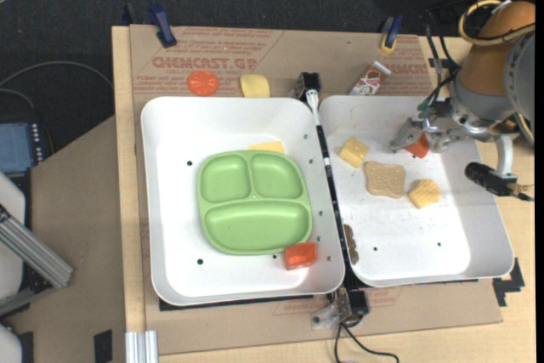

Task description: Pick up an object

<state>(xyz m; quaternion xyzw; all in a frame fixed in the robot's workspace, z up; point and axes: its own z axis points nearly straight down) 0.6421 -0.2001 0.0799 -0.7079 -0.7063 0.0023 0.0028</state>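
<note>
The pincer [419,138] sits low in the right-hand shallow white bin [476,263], near its far edge, and a small red-orange block [418,149] shows at its tip. Whether the block is actually clamped or merely lies under the tip, I cannot tell, nor how far the pincer is spread.

Taking the block as the landmark: nearer the camera from it lies a tan slice shaped like toast [385,179], with a yellow cheese-like wedge [425,193] just beside that slice. To the block's left, toward the bin divider, is a second yellow chunk [354,152].

By its look the block is toy food, so I judge it light, stiff and not fragile, with a smooth plastic skin that could slip. Its small size leaves little margin; a grip across its 2 flattest opposite faces, centred, seems safest.

Far to the block's left, the other white bin [161,208] holds a green 3-compartment plastic plate [253,201] and another orange block [300,256].

Beyond the block, on the brown cardboard covering the table [136,98], red print reads roughly "CHEMCAST", the rest being unclear. A small red-and-white packet [368,81] lies there too, its label unreadable.
</note>
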